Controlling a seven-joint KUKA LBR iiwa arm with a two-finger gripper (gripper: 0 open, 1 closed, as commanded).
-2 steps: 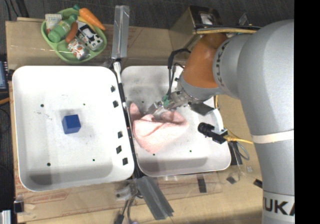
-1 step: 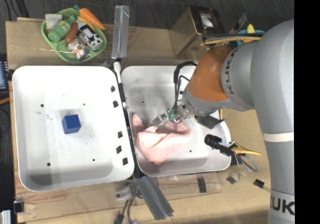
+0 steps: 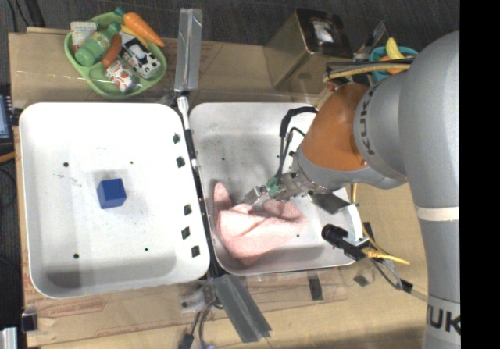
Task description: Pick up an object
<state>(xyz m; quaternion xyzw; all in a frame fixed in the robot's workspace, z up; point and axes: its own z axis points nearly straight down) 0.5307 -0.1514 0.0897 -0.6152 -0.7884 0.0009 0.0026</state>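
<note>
- The arm (image 3: 391,129) is reaching in from the right and leaning over the right-hand bin (image 3: 234,125), with its gripper (image 3: 269,193) hanging low over the upper edge of a pink cloth (image 3: 254,230).
- The step in hand, as I judge it, is the descent onto a thing to grasp; nothing is being lifted at this point.
- The pink cloth is lying crumpled against the near-left part of the right-hand bin, and the gripper is sitting at or just above its top fold; whether it is touching is too small to tell.
- How far apart the gripper's tips are standing I cannot tell, since the wrist is covering them and the area is blurred; no cloth is visibly caught between them.
- The next move is likely calling for a firm pinch on a raised fold, then a straight lift, because limp fabric is apt to slip free.
- A blue cube (image 3: 112,192) is resting alone in the left-hand bin (image 3: 47,183), well apart from the gripper.
- Counting: two white bins, one pink cloth, one blue cube, one arm.
- A green bowl (image 3: 78,65) of toy food, one of them, is sitting beyond the left-hand bin on the bench.
</note>
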